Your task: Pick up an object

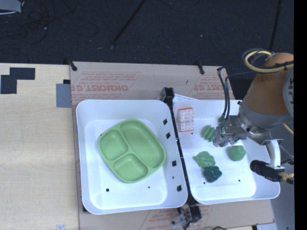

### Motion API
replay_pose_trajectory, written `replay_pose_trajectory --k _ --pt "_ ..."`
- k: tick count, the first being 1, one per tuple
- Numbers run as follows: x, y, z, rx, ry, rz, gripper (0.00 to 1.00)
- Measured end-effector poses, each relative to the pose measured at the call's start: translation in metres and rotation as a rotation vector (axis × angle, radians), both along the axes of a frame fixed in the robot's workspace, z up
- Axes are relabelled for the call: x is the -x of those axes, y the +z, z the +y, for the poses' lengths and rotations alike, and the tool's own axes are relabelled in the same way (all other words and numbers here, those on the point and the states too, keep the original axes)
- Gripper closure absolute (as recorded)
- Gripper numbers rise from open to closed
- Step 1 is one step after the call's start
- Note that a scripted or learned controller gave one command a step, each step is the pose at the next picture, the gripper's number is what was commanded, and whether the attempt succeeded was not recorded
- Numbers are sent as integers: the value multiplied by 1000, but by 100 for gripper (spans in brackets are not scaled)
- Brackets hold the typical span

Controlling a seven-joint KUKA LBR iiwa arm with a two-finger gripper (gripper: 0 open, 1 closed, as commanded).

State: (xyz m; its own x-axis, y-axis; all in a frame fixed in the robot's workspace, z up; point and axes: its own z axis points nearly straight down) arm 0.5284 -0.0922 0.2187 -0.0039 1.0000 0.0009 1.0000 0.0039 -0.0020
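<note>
The tool (224, 137), grip state impossible to tell, hangs between a ridged green piece (208, 132) and a green lump (236, 153).

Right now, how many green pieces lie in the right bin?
4. A ridged one by the gripper, a round one below the gripper, a leafy one mid-bin, and a dark one beneath it. The arm may hide more.

The two white bins (91, 128) look like smooth, slightly glossy plastic. The green divided plate (132, 150) is matt plastic. The surface (33, 152) is pale wood, with printed brown cardboard (120, 83) on it.
</note>
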Motion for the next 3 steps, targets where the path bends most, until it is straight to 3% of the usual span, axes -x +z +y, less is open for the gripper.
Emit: replay_pose_trajectory --k 2,3 --pt "-35 16 98 1 -1 -1 100" --pt "-55 7 142 1 0 0 100"
